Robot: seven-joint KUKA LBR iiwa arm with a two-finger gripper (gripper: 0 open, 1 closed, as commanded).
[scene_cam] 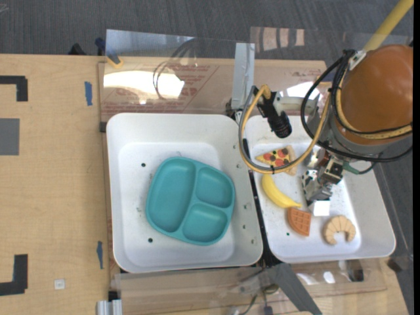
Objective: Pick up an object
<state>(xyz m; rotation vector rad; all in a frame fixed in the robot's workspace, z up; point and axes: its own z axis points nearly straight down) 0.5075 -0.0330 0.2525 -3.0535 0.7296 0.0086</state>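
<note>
A light brown wooden bench (52, 195) stands on a dark grey floor, and two shallow white bins sit on it side by side. The grey arm with its big orange band (375, 90) comes in from the right and hangs over the right white bin (374, 241). At its tip the small metal two-finger gripper (317, 188) points down into that bin, low above the bin floor. It is too small and busy to make out, so I cannot tell how it is set, and I see nothing held in it. Just below the gripper lies a small white block (321, 209). To its left a yellow toy banana (278, 193) lies on the bin floor, close beside the gripper. Above the banana sits a toy pizza slice with red dots (277, 157). Below the banana is a square orange-brown toy waffle (299, 222), and next to that, further right, a tan toy croissant (339, 229). Yellow and black cables (246, 133) loop from the arm over the top of this bin. In the left white bin (125, 149) rests a teal plastic plate with three sections (189, 200), near the middle. Behind both bins a clear plastic sheet (170, 77) lies flat and shines with light.
</note>
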